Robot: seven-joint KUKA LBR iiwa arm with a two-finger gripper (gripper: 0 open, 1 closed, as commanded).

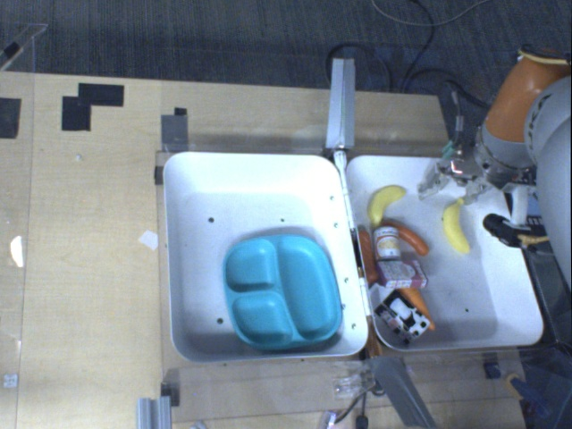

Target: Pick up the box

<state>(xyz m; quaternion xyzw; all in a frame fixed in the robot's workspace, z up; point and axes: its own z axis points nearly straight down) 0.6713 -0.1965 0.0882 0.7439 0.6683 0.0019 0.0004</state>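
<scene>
White shallow plastic bins sit side by side on a pale wooden bench (89,266).

Camera view, contents:
- The left bin (192,239) holds a turquoise three-compartment plastic tray (281,289), smooth and round-cornered.
- The right bin (500,302) holds the clutter.
- Along the right bin's left wall is a small pink-and-white cardboard box (402,274), flat-faced and lying on its side.
- A small cylindrical can with a pale label (387,240) is just beside the box's upper edge.
- A reddish-orange sausage-shaped piece (413,237) lies behind the can.
- A black-and-white patterned block (396,316) is below the box, against an orange carrot-like piece (420,308).
- Two yellow bananas, one curled (384,201) and one straighter (456,227), lie nearer the bin's far end.

Tool: the metal two-finger gripper (454,179) hangs over the far edge of the right bin, near the straighter banana and well apart from the box. Nothing is visibly in it. Whether it is apart or together I cannot tell at this resolution.

Judgement:
- Step in hand is the approach; the box is not yet grasped.
- The next move calls for travel toward the bin's left wall and a descent onto the box.
- Crowding is the difficulty, since the can and the block flank the box closely.
- Cardboard faces should grip well, but the bin wall limits clearance on that side.
</scene>
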